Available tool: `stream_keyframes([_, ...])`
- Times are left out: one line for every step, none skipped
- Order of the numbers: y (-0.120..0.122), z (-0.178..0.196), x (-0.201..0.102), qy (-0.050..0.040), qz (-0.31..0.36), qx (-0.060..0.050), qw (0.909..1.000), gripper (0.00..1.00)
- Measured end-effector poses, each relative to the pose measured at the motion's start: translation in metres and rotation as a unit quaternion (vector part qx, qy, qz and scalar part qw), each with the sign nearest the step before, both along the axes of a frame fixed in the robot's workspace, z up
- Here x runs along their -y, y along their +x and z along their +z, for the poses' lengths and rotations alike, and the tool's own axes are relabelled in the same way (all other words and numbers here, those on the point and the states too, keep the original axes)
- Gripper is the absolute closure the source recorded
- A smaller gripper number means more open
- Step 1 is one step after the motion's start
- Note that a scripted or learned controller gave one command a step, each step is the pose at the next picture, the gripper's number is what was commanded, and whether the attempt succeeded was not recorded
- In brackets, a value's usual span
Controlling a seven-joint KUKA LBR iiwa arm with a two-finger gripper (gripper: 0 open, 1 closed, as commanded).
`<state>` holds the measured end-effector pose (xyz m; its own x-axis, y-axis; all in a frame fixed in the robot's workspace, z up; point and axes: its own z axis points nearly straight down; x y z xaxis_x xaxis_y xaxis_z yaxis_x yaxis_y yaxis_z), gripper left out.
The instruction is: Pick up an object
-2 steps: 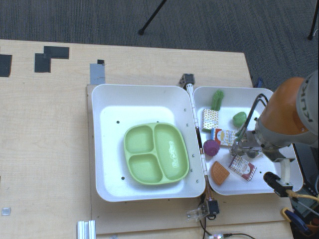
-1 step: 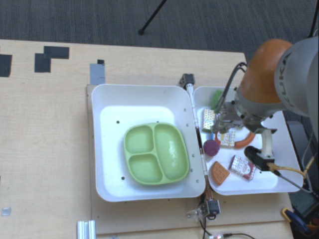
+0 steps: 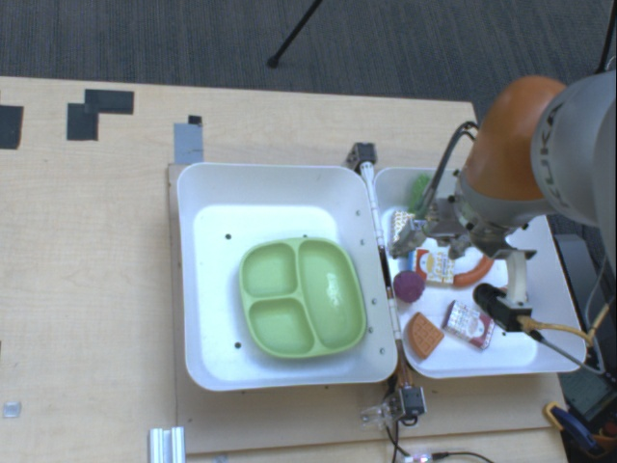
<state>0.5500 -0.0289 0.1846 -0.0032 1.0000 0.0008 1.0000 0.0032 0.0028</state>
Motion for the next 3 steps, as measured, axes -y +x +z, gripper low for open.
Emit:
stream_keyframes([-0.064, -0.055, 0.066, -0.0008, -0.001, -0.001, 1.0, 0.0])
stream_keyframes([-0.059, -0.095, 0.059, -0.0055, -0.003, 0.007, 1.0, 0.0])
stream_keyframes([-0.056, -0.082, 0.059, -0.0067, -0.003, 0.013, 0.9999, 1.0])
